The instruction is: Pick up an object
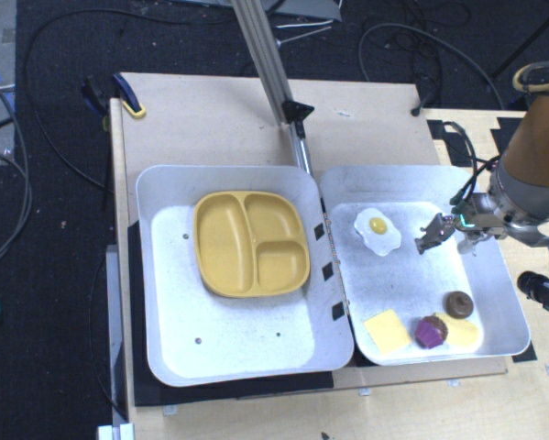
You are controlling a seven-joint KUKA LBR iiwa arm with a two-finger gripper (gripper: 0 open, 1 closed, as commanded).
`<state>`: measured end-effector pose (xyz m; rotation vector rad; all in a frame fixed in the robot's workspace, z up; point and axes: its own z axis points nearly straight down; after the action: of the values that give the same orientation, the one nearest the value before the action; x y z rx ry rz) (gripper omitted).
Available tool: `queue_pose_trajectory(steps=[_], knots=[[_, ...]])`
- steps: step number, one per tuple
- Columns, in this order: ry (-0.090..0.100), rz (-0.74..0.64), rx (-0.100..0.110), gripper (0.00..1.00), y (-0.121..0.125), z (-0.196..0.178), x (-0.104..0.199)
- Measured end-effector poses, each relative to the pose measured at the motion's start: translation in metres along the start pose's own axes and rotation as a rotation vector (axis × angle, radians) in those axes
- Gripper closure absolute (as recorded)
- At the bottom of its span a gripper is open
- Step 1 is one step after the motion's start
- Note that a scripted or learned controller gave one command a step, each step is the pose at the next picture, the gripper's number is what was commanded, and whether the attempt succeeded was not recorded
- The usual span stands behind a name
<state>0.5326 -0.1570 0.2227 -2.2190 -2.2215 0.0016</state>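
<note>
Two shallow white bins sit side by side on the bench. The left bin (164,337) holds a yellow divided plate (252,243), a rounded square with three compartments: one long one along its left side and two smaller ones stacked on its right.

The right bin (494,291) holds the loose objects. A toy fried egg (378,230) lies flat in the upper left part of this bin, its white an irregular blob a little longer from upper left to lower right, its yellow yolk near the middle and facing up. Along the lower edge of the bin sits a row of things: a yellow cheese-like square (386,330), lying flat and turned slightly so its corners point off the bin's axes; a purple rounded object (430,332) just beside it on the right; a pale yellow flat piece (465,335) touching or partly under the purple one; and a small brown doughnut-shaped piece (458,304) just above that, its hole facing up.

No brand, label or readable writing is visible on any object.

The gripper (430,238) reaches in from the right, over the upper middle of the right bin, its dark fingers pointing left toward the egg. The egg lies just beside the fingertips, to their left, apart from them. Nothing shows between the fingers, and whether they stand wide or narrow cannot be told. The row of objects lies well below the gripper
</note>
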Motion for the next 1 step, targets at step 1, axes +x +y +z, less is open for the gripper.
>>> queue_pose_trajectory(steps=[1], knots=[[0.0,0.0,-0.001,0.0,0.0004,-0.0006,0.0]])
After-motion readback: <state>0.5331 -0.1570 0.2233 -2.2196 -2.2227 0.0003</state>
